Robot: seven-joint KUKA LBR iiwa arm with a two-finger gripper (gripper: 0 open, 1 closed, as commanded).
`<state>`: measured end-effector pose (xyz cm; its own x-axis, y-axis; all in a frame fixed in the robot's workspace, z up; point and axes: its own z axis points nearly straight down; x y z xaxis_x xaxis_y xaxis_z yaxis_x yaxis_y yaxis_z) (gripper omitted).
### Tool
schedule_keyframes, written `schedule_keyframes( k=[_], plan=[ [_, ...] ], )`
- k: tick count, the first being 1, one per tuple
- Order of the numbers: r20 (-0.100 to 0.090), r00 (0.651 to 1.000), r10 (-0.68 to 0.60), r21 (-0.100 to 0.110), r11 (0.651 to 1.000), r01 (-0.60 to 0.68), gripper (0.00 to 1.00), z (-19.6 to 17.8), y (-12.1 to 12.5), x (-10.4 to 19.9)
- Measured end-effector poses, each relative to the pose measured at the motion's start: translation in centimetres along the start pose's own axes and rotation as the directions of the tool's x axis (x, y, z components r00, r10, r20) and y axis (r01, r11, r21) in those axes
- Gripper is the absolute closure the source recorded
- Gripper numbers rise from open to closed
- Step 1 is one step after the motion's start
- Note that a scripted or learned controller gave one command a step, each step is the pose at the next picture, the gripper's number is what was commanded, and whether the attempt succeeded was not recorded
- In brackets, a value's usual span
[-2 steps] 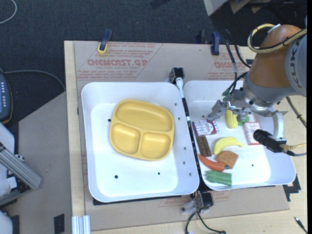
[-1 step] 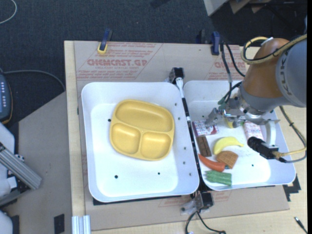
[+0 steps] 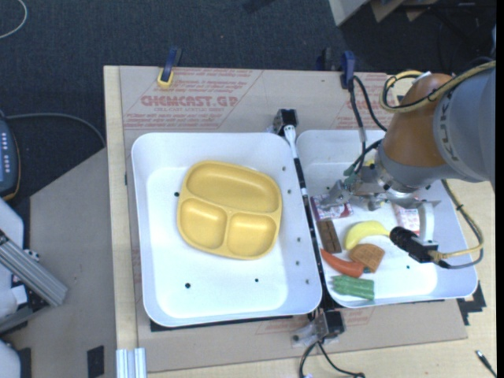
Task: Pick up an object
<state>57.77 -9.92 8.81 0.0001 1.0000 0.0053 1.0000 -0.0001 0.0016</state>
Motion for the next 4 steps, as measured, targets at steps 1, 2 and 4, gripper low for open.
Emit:
schedule_keyframes(
  k=[1, 2, 4],
  plan=[
    [0.005, 1.0, 0.0, -0.013, 1.0, 0.0, 1.0, -1.4, 0.3, -0.1],
    [0.007, 1.0, -0.002, -0.006, 1.0, 0.002, 1.0, -7.3, 1.2, 0.5],
    [0.007, 1.0, -0.001, -0.004, 1.0, 0.001, 1.0, -13.8, 2.2, 0.6]
  ],
)
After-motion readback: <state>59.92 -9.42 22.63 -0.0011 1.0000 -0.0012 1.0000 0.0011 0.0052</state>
